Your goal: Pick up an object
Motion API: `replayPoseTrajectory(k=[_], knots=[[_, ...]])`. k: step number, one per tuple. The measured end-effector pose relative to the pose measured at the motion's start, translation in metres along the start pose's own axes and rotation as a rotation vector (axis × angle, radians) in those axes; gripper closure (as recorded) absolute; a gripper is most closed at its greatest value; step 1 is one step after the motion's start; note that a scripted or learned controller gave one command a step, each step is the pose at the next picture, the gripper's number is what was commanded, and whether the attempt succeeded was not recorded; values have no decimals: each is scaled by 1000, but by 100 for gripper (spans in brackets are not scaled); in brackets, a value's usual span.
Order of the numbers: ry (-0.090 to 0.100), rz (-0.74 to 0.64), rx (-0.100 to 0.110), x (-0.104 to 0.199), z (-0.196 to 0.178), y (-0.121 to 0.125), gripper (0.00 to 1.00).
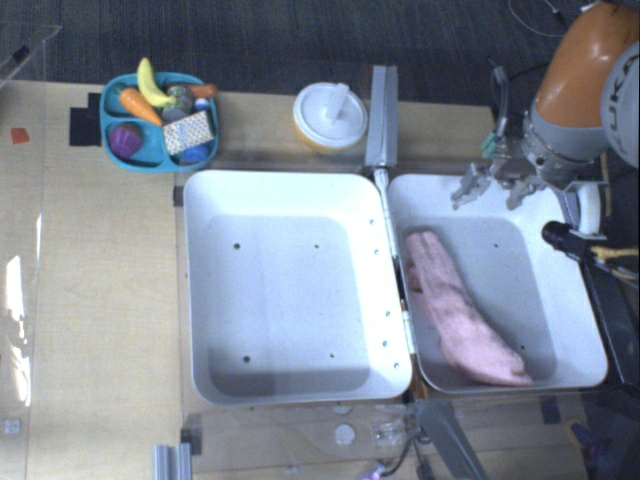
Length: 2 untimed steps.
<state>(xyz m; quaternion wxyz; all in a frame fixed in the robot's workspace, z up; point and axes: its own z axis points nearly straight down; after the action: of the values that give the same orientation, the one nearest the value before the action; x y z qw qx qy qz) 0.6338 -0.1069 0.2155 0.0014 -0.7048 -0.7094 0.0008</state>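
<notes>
Cloth: pink cloth (pixel 460 313) lies crumpled along the left side of the right bin (pixel 570 298); likely light, soft and limp, best pinched at a raised fold mid-length.
Left bin: left bin (pixel 290 288) beside it.
Gripper: gripper (pixel 495 183) hovers over the right bin's far edge, fingers spread, gripping nothing.
Desk back: blue tray (pixel 110 153) of toy food; white lidded cup (pixel 330 115).

bench (pixel 90 298): pale wood | left white bin (pixel 290 193) and right white bin (pixel 500 203) side by side, touching, toward right edge | blue toy tray (pixel 112 156) near back-left | lidded white-and-yellow container (pixel 330 115) at back edge
</notes>
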Motion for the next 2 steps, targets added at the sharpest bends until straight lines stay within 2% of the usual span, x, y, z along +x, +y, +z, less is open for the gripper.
replayPoseTrajectory(k=[1, 2], knots=[[-1, -94, -8, -8, 121, -15, 0], [-4, -147, -19, -16, 126, -91, 0]])
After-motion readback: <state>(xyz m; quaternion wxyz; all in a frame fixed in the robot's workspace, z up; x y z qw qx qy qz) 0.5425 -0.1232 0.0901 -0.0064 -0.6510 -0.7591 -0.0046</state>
